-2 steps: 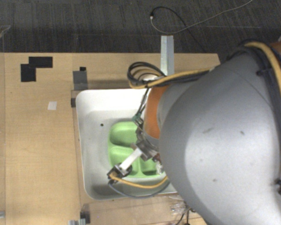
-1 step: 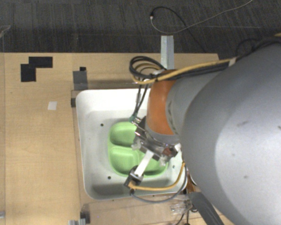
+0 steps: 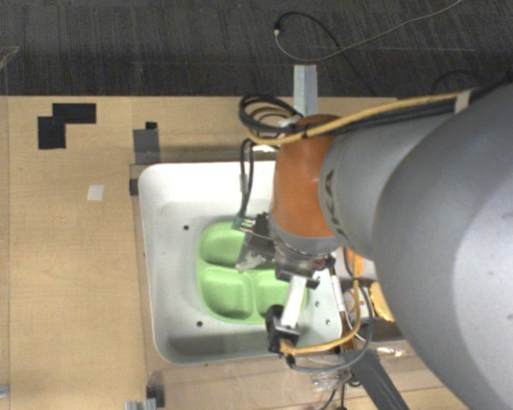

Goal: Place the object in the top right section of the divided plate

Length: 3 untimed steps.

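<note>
Claw [image 3: 261,258] above green divided plate [image 3: 222,279]

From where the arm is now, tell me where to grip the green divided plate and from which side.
Take the green divided plate by its rounded left rim, probably coming straight down from above. It lies flat in the white bin, and that left edge is bare, with open bin floor beside it for a finger. The arm covers its right part, so the rim there cannot be judged.

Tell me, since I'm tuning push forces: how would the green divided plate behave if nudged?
The green divided plate looks like moulded plastic, so probably stiff and light. It lies flat and low in the white bin, so it would likely slide on the smooth floor, not tip.
</note>
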Each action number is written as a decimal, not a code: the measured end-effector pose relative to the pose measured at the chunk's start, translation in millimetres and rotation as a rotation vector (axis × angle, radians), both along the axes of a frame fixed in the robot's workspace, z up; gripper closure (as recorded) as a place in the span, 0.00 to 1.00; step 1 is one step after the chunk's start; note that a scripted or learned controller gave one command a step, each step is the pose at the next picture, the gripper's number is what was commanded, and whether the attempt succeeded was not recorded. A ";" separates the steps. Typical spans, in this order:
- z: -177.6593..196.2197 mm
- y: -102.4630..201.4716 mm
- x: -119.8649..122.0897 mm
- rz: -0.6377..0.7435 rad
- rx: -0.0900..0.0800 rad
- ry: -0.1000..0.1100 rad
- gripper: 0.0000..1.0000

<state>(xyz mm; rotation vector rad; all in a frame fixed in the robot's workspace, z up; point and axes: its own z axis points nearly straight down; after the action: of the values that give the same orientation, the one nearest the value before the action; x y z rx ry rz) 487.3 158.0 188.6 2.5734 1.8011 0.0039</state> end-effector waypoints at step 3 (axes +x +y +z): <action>-39.5 69.0 4.2 0.059 -0.001 0.004 0.00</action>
<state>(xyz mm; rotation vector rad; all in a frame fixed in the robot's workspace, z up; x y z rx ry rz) 491.5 227.0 149.1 2.5206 1.8771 -0.0021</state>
